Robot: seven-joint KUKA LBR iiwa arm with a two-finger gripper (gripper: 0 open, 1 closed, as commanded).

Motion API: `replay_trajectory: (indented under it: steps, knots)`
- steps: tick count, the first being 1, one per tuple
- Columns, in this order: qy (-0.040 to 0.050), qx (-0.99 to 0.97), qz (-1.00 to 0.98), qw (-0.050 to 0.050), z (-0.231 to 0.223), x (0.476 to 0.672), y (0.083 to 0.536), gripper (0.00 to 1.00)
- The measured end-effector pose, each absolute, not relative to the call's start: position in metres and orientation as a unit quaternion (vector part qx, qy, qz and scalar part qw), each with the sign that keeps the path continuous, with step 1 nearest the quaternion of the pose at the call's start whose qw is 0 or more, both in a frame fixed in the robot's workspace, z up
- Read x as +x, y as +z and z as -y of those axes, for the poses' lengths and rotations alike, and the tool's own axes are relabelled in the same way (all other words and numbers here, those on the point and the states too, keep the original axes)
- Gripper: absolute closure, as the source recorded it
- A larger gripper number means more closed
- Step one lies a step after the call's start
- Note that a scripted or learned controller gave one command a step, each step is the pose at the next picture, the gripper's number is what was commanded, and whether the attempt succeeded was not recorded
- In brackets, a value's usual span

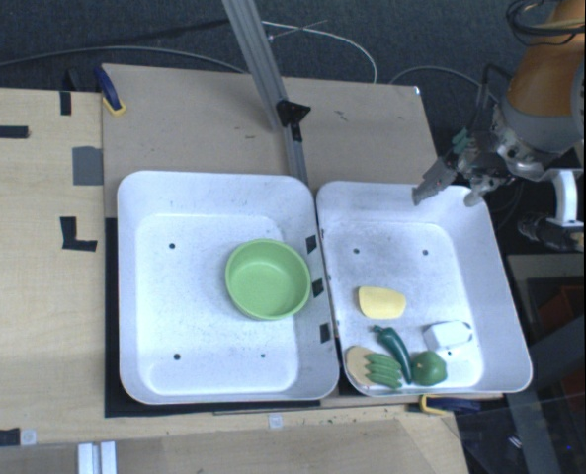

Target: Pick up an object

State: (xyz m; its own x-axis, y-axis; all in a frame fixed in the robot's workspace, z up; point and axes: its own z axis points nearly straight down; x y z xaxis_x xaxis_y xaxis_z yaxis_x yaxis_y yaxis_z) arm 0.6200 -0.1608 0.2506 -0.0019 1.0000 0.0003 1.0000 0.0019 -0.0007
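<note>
Green bowl (267, 279) in left bin (154, 205); open, empty fingers (433, 186) over right bin (490, 265).

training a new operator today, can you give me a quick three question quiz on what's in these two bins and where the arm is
1. True or false: the green bowl sits in the left bin.
2. Which item lies nearest the yellow piece in the right bin? A) the dark green pepper B) the green bowl C) the blue-handled tool
3. Fill in: the hand hovers over the right bin's ____ corner, seen from the camera.

Key
1. True
2. A
3. Upper right, well apart from the items clustered at the bin's lower edge.
</note>
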Motion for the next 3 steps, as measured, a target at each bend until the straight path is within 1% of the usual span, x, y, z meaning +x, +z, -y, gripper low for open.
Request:
replay_trajectory:
  steps: [1, 2, 3]
  knots:
    - [0.0003, -0.706, 0.708, 0.0, 0.161, 0.62, 0.251, 0.0]
    - [0.0023, -0.706, 0.708, 0.002, 0.15, 0.623, 0.196, 0.0]
    - [0.0026, -0.707, 0.708, 0.003, 0.149, 0.614, 0.149, 0.0]
